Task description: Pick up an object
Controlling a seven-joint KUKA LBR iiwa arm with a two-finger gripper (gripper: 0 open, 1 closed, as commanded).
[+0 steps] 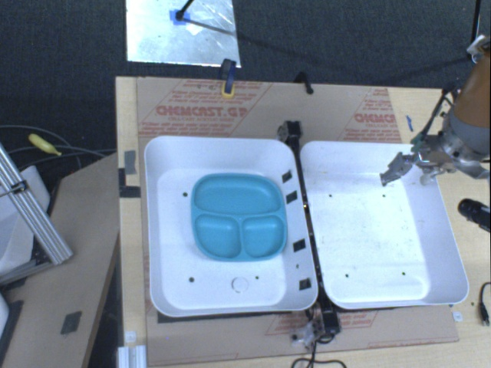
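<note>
The blue plate point(236, 225) lies flat in the left bin point(165, 167), at about nine o'clock from the jaws point(399, 169), which hang over the right bin point(437, 278), spread apart and holding nothing, so the picking is not yet done.

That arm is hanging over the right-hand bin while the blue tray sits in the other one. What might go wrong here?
The gripper hovers over the right bin, apart from the blue divided plate in the left bin; closing here would likely grab nothing. The plate is wide, flat and shallow, so two fingers may slip off its rim.
</note>
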